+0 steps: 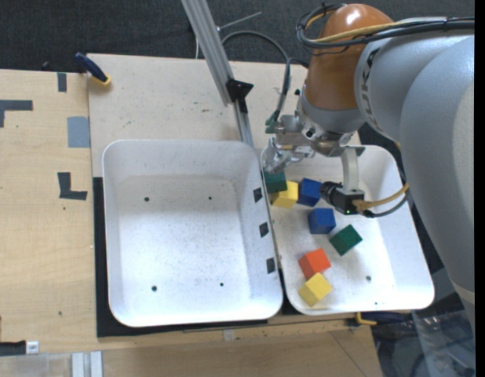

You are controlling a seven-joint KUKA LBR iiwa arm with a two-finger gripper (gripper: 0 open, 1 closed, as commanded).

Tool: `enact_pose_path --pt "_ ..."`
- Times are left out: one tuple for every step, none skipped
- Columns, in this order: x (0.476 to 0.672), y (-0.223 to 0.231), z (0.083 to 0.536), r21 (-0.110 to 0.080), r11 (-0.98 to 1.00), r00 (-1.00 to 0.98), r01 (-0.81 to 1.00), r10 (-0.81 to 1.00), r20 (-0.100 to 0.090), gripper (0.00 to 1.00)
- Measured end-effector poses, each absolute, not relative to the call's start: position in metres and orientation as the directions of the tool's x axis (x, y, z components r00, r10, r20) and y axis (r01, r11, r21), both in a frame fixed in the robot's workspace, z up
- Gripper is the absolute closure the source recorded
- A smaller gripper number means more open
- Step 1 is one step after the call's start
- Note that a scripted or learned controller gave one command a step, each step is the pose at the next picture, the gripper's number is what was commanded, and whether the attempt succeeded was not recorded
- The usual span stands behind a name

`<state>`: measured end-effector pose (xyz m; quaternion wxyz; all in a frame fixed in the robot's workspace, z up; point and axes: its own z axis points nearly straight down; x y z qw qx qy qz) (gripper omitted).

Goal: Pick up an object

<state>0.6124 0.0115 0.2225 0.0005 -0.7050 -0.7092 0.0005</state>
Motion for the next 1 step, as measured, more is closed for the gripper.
enact_pose_path --pt "0.6298 0.0735 0.2274 0.0 0.008 -0.008 1.0 1.0 0.002 1.0"
